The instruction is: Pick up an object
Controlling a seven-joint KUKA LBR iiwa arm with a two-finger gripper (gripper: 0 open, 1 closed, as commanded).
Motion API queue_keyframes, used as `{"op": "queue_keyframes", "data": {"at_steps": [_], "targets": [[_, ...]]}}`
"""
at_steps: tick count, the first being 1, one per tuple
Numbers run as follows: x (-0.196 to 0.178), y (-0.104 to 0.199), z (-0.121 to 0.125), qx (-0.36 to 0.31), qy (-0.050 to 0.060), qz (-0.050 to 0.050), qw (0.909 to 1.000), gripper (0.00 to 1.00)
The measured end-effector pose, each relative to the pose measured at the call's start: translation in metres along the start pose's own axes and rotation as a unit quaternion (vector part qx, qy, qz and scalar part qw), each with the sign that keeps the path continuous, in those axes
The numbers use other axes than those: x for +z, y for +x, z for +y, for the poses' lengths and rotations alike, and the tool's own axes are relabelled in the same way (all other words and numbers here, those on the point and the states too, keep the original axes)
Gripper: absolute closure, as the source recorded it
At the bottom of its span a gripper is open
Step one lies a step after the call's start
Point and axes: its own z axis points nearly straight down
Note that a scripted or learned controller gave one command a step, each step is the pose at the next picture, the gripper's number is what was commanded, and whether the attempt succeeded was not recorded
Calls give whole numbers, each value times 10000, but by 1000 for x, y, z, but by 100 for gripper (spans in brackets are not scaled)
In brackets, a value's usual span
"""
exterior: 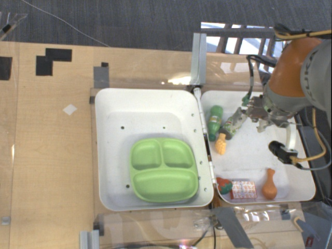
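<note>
So the bench (46,139) is light wood with a few black patches up at 10 o'clock, and dark carpet-looking floor (129,9) runs along the top. Two white bins sit side by side. The left bin (111,113) has a green divided tray (164,169) toward its 6 o'clock side. The right bin (249,160) has the clutter: a green bottle (214,117) at 10 o'clock, a yellow piece (221,145) just below it, a red bit (223,183) and a patterned box (243,189) at 6 o'clock, and an orange gourd-shaped thing (269,185) at 5. The gripper (232,126) hangs just beside the bottle and yellow piece. Can't tell whether its jaws are open or closed.
</note>
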Motion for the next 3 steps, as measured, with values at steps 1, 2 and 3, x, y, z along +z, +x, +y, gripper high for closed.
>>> {"op": "queue_keyframes", "data": {"at_steps": [1, 2, 3], "targets": [[56, 13, 29, -424, -23, -4, 9991, 0], [44, 14, 31, -433, -52, 1, 9990, 100], [-34, 65, 31, 89, -21, 2, 10000, 100]]}}
